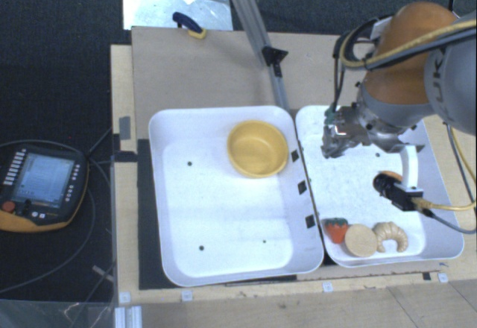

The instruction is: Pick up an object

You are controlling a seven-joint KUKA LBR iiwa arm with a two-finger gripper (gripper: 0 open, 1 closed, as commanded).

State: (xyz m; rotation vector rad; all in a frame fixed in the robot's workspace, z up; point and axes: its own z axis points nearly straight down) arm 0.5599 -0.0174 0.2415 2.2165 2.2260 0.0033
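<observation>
A bowl (pixel 258 148) sits near the far right corner of the left bin (pixel 179 244), while a strawberry (pixel 337 229), a round biscuit (pixel 361 241) and a croissant (pixel 392 235) lie in a row along the near edge of the right bin (pixel 447 244).

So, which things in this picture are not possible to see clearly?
- Gripper: its fingers blend into the wrist metal, so open or shut is unclear.
- Right bin: the arm covers its upper part.
- Orange-red item: too small to name.
- Handheld screen: text too small.
</observation>
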